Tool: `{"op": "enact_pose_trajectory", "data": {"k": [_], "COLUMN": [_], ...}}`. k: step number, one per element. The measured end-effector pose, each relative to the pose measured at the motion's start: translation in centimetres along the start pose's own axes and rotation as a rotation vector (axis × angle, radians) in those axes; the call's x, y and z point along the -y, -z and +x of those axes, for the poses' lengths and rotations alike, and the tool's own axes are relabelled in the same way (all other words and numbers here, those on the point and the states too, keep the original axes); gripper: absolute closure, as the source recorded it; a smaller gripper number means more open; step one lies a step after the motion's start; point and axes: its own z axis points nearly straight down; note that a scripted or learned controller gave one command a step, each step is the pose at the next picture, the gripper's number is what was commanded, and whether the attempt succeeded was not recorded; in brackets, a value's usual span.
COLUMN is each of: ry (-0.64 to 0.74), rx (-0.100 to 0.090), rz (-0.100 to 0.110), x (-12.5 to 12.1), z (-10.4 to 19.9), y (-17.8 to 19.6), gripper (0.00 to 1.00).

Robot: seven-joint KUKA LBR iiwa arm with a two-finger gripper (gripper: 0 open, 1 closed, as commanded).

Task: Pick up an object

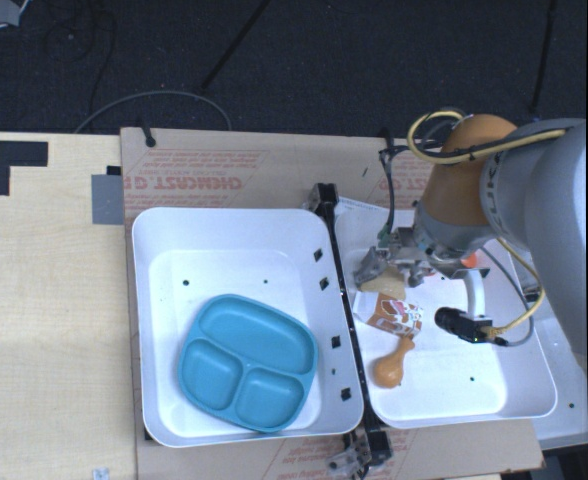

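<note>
A wooden bench (44, 298) with cardboard under two white bins. The left bin (164, 238) holds one blue divided plate (246, 361); the right bin (514, 393) holds one packet (396, 315) and one tan spoon (392, 363), likely the pick targets. The gripper (389, 263) hovers low over the packet, presumably lining up; whether it is open cannot be told.

The cardboard sheet (244, 168) under the two bins carries red printed letters, seen upside down just above the left bin (154, 268); they are too blurred to read surely. The small packet (396, 315) in the right bin has print, also unreadable.
</note>
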Motion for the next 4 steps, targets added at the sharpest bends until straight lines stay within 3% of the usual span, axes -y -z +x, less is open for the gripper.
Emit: {"op": "enact_pose_trajectory", "data": {"k": [1, 4], "ry": [-0.004, 0.002], "rx": [0.001, 0.001], "rz": [-0.001, -0.005], "x": [0.0, 0.1], "z": [-0.1, 0.5], "y": [1.2, 14.2], "gripper": [1.0, 1.0]}}
